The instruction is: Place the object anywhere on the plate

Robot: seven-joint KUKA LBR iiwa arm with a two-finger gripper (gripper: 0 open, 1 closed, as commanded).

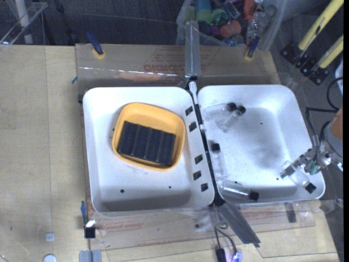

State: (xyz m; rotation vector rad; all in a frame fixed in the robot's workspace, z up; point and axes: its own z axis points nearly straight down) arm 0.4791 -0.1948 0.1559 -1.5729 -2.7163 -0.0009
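A yellow, rounded-square plate [121, 125] sits in the left white bin [101, 162]. A black ridged rectangular object [147, 142] lies flat inside the plate, filling most of its floor. My gripper [298, 168] is low at the right edge of the right white bin [272, 100], far from the plate, and nothing can be made out in it. The arm comes in from the right edge behind it.
Clear plastic pieces with black caps lie in the right bin: one at the back [232, 111], one by the divider [215, 150], one along the front wall [240, 191]. A tub of coloured toys [229, 10] stands behind the bins.
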